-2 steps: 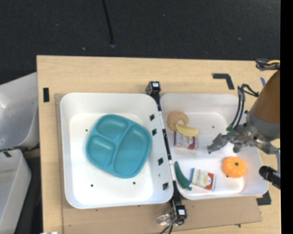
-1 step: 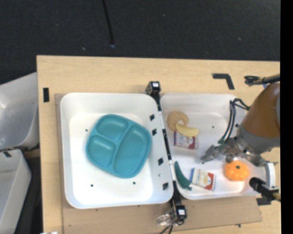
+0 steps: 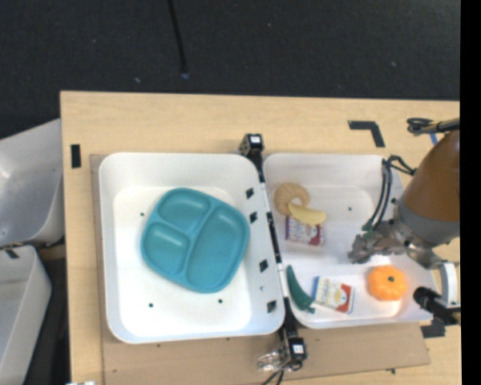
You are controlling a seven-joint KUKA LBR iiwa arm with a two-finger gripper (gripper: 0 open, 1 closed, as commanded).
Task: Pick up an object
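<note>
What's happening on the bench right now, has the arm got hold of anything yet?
Not that the camera view shows. The arm reaches in from the right over the right bin, with its gripper low beside the small orange pumpkin; nothing is visible between its fingers. Also lying in that bin are a bagel-like ring, a small purple packet, a red and white box and a green piece. The left bin holds a blue divided plate.
</note>
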